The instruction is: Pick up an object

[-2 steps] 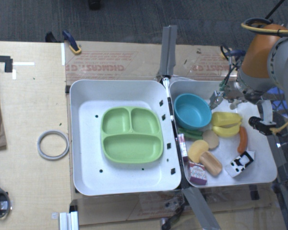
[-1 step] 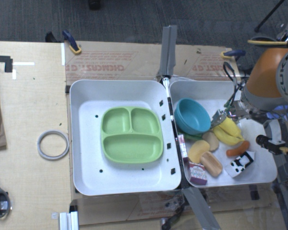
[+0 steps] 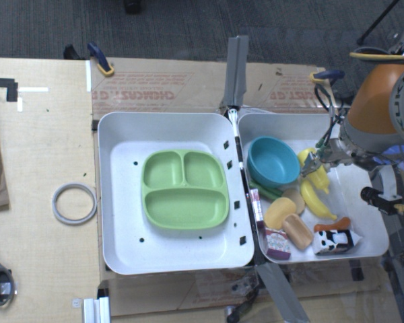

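The left bin (image 3: 114, 200) holds a green divided plate (image 3: 185, 189). The right bin (image 3: 374, 244) holds a blue bowl (image 3: 273, 160), a banana (image 3: 316, 197) and small toys. The gripper (image 3: 314, 161) sits low over the banana's upper end, beside the bowl; whether it grips cannot be told.

A grey arm (image 3: 390, 123) is seen at the right edge, capped by a broad rounded orange band (image 3: 376, 99) above the wrist. Thin dark cables (image 3: 331, 116) are run down beside the wrist to a small metal gripper (image 3: 318, 159) — grey, blurred. Black fittings (image 3: 380, 199) are seen below — detail unclear.
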`<state>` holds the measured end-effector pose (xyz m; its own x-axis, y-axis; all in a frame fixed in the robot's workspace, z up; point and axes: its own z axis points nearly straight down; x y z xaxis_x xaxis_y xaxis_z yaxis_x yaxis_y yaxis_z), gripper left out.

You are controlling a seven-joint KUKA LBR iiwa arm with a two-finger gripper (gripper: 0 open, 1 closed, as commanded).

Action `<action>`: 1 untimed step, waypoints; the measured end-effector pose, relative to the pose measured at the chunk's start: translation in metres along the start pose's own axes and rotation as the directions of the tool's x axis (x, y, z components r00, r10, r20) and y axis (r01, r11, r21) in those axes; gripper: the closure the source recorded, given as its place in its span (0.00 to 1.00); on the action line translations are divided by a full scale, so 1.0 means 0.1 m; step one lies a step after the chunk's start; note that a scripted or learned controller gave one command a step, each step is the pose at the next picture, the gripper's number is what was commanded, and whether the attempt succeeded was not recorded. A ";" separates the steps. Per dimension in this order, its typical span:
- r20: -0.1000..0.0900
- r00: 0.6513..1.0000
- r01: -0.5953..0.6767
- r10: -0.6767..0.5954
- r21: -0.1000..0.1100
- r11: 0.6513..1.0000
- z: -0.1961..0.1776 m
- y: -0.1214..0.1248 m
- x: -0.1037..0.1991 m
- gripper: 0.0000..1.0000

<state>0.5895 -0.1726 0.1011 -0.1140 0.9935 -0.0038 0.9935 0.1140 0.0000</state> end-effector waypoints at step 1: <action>0.000 0.998 0.066 -0.066 -0.001 0.998 -0.04 0.27 0.05 1.00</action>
<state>0.6161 -0.1648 0.1051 -0.1796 0.9837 -0.0037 0.9837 0.1796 0.0006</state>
